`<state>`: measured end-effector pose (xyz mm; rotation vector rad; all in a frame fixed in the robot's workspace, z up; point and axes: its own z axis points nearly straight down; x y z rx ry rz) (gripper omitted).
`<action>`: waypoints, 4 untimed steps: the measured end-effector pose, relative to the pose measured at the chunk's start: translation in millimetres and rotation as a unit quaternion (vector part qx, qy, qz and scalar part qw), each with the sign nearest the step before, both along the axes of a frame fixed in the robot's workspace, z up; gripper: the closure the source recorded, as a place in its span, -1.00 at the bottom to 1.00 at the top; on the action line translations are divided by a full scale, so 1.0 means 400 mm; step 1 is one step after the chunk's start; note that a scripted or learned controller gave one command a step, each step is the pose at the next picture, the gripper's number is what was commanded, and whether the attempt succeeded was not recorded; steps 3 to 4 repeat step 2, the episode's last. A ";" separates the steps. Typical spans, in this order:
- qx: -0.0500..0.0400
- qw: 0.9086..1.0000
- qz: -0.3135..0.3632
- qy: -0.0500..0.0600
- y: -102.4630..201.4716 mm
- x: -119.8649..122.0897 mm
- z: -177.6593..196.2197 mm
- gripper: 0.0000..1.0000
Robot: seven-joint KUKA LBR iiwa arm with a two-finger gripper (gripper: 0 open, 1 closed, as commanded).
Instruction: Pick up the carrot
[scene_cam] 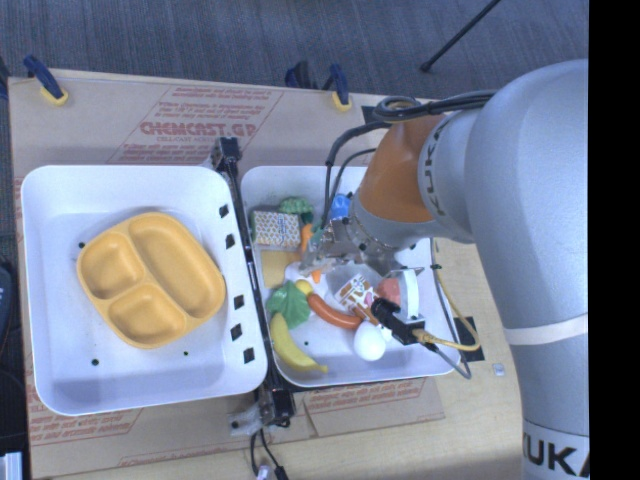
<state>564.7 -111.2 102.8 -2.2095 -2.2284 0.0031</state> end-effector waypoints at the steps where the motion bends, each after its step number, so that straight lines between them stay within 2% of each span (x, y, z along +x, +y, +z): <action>1: -0.002 1.000 0.019 -0.005 0.028 -0.060 -0.021 1.00; 2: -0.001 0.991 -0.136 0.000 0.146 -0.079 0.222 1.00; 4: -0.001 0.991 -0.136 0.000 0.146 -0.079 0.222 1.00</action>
